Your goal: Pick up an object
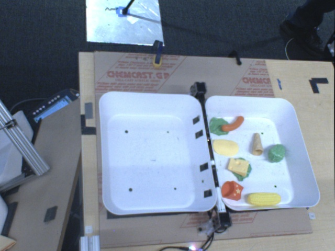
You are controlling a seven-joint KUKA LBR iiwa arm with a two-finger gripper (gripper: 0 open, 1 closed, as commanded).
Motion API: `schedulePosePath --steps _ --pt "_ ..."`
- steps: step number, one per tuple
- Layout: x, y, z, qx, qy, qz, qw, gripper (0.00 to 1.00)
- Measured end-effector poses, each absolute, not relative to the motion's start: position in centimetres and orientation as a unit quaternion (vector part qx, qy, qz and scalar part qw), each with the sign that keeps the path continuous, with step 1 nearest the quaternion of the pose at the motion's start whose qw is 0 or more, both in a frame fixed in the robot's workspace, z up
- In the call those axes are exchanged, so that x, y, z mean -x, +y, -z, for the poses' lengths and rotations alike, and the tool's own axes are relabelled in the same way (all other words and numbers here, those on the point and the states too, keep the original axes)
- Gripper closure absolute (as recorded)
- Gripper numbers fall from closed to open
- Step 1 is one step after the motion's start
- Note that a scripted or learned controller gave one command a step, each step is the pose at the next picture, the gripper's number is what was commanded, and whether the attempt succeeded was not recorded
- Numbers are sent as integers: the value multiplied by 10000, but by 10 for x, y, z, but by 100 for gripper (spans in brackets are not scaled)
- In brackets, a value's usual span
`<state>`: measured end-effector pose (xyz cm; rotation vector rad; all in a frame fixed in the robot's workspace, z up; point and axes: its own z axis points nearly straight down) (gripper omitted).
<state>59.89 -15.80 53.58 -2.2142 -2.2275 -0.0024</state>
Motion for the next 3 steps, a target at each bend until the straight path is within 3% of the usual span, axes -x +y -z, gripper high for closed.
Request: schedulePosePath --steps 1,2,3 --pt "-523 -108 -536 7044 -7098 16 -3 100" --pt "-577 -212 -534 7091 -7051 -5 -30 100" --pt "-570 -108 -458 7029 -7113 -5 27 100"
